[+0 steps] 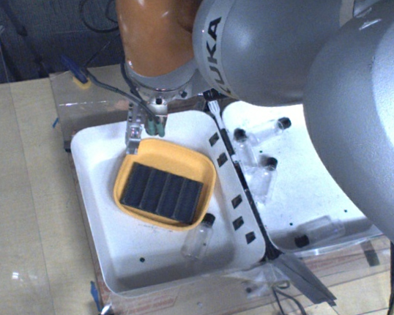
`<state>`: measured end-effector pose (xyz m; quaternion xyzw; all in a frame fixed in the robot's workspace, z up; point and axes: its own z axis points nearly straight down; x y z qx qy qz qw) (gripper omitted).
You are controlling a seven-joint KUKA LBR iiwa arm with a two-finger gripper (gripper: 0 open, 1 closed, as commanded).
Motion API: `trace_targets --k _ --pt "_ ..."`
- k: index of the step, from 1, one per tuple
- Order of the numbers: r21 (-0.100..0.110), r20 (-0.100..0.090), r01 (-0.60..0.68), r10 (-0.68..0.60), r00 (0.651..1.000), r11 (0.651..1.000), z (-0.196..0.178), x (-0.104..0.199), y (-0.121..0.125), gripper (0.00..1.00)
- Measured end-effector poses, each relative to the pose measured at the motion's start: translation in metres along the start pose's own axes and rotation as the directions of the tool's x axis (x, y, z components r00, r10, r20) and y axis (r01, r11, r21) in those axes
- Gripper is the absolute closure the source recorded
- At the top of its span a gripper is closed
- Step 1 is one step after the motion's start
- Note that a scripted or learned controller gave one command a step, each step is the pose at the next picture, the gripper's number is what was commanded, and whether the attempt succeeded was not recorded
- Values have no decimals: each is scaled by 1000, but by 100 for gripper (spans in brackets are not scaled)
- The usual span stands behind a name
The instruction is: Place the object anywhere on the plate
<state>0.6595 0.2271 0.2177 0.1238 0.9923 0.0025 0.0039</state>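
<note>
Plate (pixel 165 183) mid-bin, margins all round.

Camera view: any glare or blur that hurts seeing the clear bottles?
Camera view: right bin is blown out near the arm, so its clear bottles wash into the white; left bin is evenly lit, with the yellow plate crisp; the close arm looks soft.

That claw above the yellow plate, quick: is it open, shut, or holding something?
Gripper: hangs over the far rim of the yellow plate; nothing visible between its fingers, and open or shut cannot be told.
</note>
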Motion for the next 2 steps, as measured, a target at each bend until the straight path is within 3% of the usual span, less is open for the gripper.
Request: trace_targets --k 1,2 --pt "0 0 199 -199 980 980 -7 -1 0 100" --pt "0 -6 434 -434 901 901 9 0 0 100"
